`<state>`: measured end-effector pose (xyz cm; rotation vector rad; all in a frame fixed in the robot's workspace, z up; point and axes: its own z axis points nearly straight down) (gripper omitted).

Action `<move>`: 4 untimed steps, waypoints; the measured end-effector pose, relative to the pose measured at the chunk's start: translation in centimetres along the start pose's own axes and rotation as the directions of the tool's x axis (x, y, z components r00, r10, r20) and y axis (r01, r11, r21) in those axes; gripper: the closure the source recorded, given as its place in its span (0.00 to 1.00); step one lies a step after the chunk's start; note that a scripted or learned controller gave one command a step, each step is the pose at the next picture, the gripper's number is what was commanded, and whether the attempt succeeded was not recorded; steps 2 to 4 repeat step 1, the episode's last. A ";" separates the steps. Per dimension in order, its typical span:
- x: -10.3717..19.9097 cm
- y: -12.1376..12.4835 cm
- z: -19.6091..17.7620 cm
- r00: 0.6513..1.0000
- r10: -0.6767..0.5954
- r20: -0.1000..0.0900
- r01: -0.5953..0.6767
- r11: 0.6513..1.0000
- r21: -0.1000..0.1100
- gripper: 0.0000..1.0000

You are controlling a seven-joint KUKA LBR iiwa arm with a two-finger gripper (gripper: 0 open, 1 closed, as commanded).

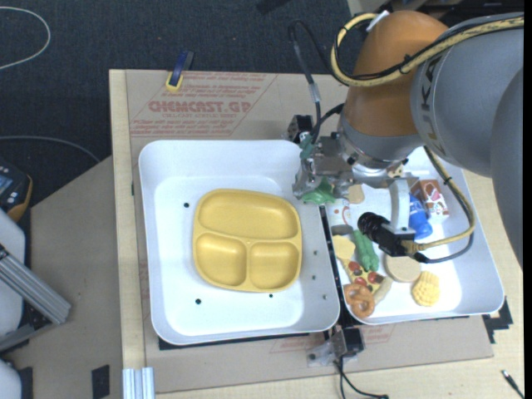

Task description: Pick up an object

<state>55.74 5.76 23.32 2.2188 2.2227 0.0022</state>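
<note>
- Arm [465, 81]: its grey body and orange band cover the upper right of the scene and hide the far end of the right bin [470, 274]; the arm's bulk is cut off at the frame's right edge.
- Gripper [318, 177]: a small metal cluster hanging over the ridge where the two bins meet, at their far end. From this angle it is seen from above and behind, so whether it is spread or clenched cannot be told.
- Green object [319, 194]: a small leafy-looking piece directly at the gripper's lower end, on the ridge between the bins. It sits against the gripper, but whether it is gripped or merely touched cannot be told; its upper part is hidden by the metal.
- Left bin [166, 223]: holds a yellow divided tray [247, 239] lying flat near the middle, well apart from the gripper.
- Right bin, near half: a second green toy [364, 246] lies along the left wall, with a pizza-slice toy [364, 291] just below it in the near corner.
- A tan disc [405, 268] and a yellow corn piece [426, 288] lie just beside each other towards the near rim.
- A blue item [421, 223] and a red-brown packet [432, 196] lie further back, partly under the arm; their shapes are hard to make out.
</note>
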 end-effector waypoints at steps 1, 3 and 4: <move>0.1 -0.9 0.0 1.000 0.001 0.000 -0.001 1.000 0.004 1.00; 0.1 -0.9 0.0 1.000 0.001 0.000 -0.001 1.000 0.004 1.00; 0.1 -0.9 0.0 1.000 0.001 0.000 -0.001 1.000 0.004 1.00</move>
